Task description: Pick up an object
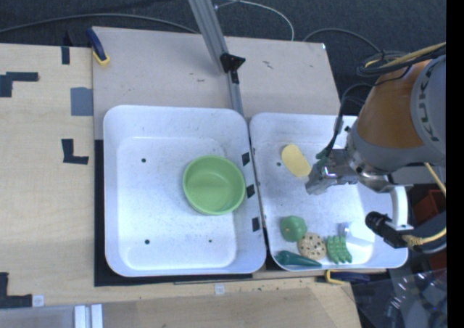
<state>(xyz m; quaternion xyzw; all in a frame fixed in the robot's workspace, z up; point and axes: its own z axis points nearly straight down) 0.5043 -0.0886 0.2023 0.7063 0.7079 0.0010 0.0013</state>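
In the right bin [270,138] a pale yellow oval object [294,160] lies near the upper middle. My gripper [319,180] hangs just to the right of it and slightly lower, over the bin's floor. Along the bin's front edge lie a green round object [293,228], a tan speckled cookie-like object [312,245], a dark teal long object [297,258] and a bright green ridged object [338,248]. Nothing shows between the fingers.
The left bin [123,196] holds a light green bowl [213,184] right of its middle. A grey slanted pole [206,14] with a black clamp rises behind the bins. The orange and grey arm [395,123] covers the right bin's right side. Cables lie on the dark floor behind.
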